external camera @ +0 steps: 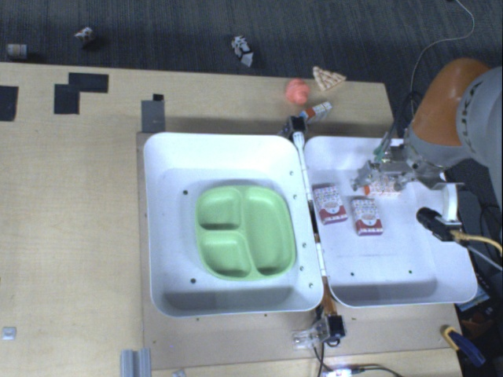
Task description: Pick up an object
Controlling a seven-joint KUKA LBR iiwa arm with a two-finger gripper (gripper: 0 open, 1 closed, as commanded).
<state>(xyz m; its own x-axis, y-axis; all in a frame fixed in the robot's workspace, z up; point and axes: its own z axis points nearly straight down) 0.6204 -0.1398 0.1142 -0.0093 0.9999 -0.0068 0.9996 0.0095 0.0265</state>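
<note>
Arm: grey arm [471, 124] reaches in from the right over the right bin [393, 285].
Jaws: low over the bin's upper part; open or closed, cannot tell.
Objects: two small red-and-white cartons [330, 204], [367, 216] lie side by side in the right bin, just below the jaws.
Left bin [169, 210]: holds a green divided plate [244, 232].
Tabletop [71, 226]: light wood.

Two white bins [169, 289] [440, 289] on the bench, one green divided plate [245, 230] in the left, two small red-and-white boxes [330, 203] [366, 216] in the right, one gripper [383, 175] above.
</note>
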